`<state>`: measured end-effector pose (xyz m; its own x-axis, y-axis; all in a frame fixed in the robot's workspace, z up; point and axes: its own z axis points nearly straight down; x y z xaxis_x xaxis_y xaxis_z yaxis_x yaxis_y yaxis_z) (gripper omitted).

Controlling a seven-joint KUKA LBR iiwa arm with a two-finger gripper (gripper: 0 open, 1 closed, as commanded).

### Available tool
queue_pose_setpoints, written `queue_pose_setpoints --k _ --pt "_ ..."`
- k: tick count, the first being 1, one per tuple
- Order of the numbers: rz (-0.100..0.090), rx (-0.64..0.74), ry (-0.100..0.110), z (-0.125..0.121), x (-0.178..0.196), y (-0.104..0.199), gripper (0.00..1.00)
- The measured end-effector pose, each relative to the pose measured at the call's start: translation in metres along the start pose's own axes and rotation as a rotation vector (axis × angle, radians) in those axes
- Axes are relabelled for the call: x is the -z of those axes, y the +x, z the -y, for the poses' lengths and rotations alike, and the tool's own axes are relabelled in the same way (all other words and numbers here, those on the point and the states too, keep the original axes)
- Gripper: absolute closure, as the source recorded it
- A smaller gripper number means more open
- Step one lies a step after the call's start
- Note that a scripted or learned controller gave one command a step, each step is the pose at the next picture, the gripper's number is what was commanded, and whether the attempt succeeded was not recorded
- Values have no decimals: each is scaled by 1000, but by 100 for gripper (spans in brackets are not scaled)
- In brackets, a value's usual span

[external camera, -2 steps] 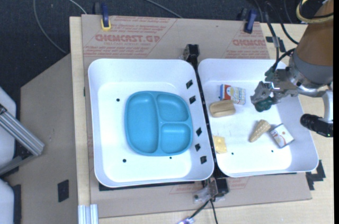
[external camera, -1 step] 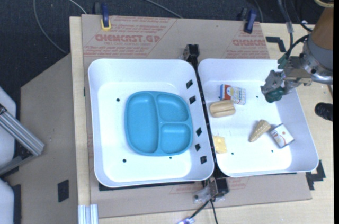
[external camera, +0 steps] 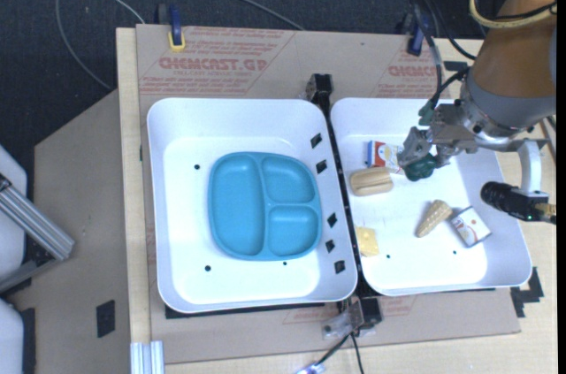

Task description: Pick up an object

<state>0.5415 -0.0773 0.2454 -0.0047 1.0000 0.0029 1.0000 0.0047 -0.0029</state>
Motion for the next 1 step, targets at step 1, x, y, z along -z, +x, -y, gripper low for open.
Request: queue_pose_setpoints --k 1 --pt "1 -3 0 6 -14 48 100"
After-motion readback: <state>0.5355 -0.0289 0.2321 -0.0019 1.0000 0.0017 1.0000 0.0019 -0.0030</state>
